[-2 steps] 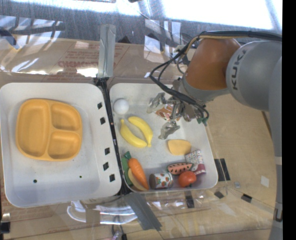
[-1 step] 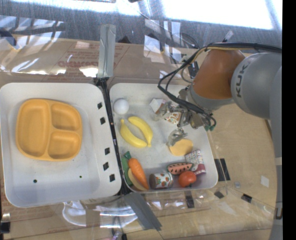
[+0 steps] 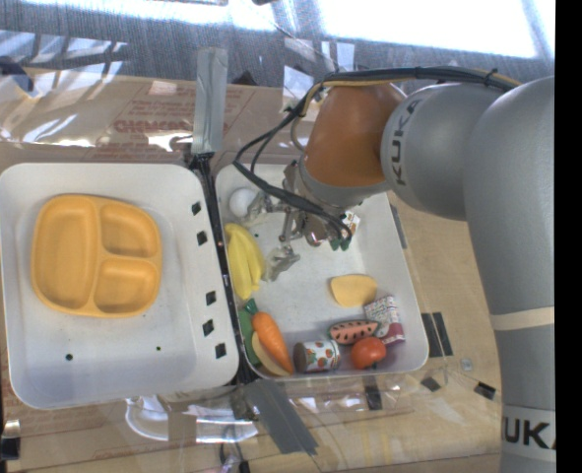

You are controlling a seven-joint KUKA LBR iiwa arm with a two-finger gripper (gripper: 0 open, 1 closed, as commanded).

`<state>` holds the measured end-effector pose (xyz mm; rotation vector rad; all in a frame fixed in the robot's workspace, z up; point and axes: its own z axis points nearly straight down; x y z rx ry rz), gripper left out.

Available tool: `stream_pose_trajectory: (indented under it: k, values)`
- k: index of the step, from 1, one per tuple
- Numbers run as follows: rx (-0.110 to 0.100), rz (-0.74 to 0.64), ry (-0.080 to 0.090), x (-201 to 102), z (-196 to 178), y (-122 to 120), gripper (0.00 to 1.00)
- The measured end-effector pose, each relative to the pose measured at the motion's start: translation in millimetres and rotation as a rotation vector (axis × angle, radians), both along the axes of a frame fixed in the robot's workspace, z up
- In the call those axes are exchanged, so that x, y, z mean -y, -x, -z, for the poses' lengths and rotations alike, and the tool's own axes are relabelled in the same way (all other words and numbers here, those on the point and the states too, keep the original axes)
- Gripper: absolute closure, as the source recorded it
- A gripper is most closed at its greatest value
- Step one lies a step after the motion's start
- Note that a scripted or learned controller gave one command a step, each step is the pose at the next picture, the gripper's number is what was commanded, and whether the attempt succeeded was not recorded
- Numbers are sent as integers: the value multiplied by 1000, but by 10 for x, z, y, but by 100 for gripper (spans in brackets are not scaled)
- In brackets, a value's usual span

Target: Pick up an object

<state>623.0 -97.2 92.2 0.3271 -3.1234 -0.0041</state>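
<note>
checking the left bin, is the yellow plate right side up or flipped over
Right side up: the yellow plate shows its three hollow compartments facing up.

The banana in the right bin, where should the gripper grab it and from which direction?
Probably across the middle of the banana, coming straight down from above. It lies flat and lengthwise along the right bin's left wall, so the fingers should close across its narrow width. The wall side is tight, so one finger needs to slip between banana and wall. The gripper hangs just to its right.
</note>
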Motion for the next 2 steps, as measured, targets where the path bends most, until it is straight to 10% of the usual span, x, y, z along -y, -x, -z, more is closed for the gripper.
stream_pose_trajectory:
  k: [1,2]
  values:
    - [12,-32,6,487,-931,162,0]
    - [-1,-156,2,1139,-203,456,0]
